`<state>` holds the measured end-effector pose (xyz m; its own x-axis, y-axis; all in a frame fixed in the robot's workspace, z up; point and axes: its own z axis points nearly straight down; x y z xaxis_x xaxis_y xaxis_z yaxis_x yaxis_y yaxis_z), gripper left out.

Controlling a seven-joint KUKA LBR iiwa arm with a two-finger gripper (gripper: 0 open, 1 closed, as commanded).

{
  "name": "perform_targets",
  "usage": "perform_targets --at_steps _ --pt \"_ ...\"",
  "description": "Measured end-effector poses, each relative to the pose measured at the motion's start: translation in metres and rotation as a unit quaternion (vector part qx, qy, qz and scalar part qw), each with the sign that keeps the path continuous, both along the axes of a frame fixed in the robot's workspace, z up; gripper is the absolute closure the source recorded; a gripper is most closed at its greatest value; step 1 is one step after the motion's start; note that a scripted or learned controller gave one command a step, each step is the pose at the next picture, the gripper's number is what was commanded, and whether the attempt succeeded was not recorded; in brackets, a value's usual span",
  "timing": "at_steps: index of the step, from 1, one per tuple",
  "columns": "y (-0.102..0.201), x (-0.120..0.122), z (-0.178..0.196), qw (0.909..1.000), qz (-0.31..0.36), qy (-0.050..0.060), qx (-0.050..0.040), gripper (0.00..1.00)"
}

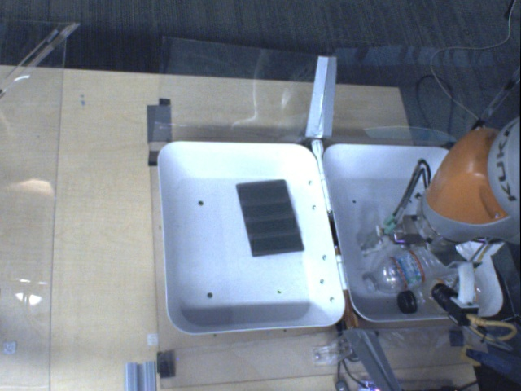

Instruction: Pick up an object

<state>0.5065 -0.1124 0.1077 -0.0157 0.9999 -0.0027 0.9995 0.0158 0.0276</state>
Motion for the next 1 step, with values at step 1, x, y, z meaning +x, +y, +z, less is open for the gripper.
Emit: perform_targets --at_steps 1 --pt "-0.0091 0.0883 -0.0191 0.9996 0.026 0.007 0.0002 0.0"
